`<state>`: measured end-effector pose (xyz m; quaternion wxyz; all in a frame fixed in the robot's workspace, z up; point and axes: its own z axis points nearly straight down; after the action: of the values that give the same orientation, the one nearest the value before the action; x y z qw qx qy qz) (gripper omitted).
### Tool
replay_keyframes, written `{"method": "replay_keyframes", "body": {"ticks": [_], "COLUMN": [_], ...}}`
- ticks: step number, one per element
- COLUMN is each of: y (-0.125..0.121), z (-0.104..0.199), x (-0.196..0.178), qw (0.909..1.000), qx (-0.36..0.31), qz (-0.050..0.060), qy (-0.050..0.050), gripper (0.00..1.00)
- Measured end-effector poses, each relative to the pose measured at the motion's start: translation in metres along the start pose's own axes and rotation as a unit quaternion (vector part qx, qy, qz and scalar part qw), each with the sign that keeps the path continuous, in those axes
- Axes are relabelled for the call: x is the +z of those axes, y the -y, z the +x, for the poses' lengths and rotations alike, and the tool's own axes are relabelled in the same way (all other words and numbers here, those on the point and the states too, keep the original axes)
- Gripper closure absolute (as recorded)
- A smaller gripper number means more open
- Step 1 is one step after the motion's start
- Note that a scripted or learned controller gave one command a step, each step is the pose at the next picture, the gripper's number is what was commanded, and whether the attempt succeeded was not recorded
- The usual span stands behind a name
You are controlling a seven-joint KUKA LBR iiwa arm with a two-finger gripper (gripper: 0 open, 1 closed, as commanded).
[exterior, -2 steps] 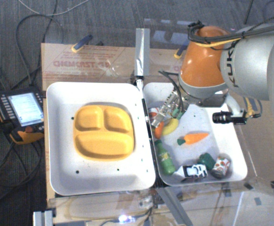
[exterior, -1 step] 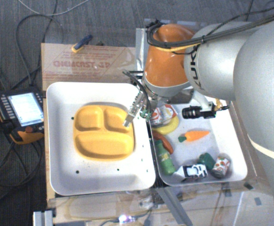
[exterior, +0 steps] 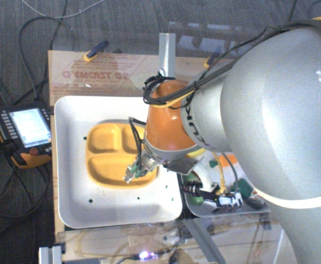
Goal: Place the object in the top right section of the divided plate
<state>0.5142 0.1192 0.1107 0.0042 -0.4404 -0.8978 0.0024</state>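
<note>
We see the gripper [exterior: 132, 173] low over the yellow plate [exterior: 108, 158] in the left bin [exterior: 72, 202], its grip unreadable and the object hidden, so we should steer toward the plate's top right section before letting go.

A yellow divided plate [exterior: 112, 155] lies in the left white bin [exterior: 72, 202]. The grey arm [exterior: 259, 114] reaches over the plate, its gripper [exterior: 134, 172] low above the plate's large lower section, near its right rim. The right bin [exterior: 226, 209], just beside, holds mixed small things.
</note>
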Motion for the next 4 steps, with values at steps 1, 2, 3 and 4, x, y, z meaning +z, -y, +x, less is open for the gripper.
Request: {"method": "replay_keyframes", "body": {"ticks": [1,2,3,4], "y": [-0.039,-0.047,-0.036,-0.047], "z": [0.064,0.097,0.096,0.103], "x": [-0.093,-0.102,0.018,-0.171], "qw": [0.9996,0.9957,0.9949,0.9724], "qx": [0.029,-0.093,-0.101,-0.233], "qz": [0.000,0.000,-0.004,-0.001], "qy": [0.002,0.003,0.002,0.003], "gripper": [1.00,1.00,1.00,1.00]}}
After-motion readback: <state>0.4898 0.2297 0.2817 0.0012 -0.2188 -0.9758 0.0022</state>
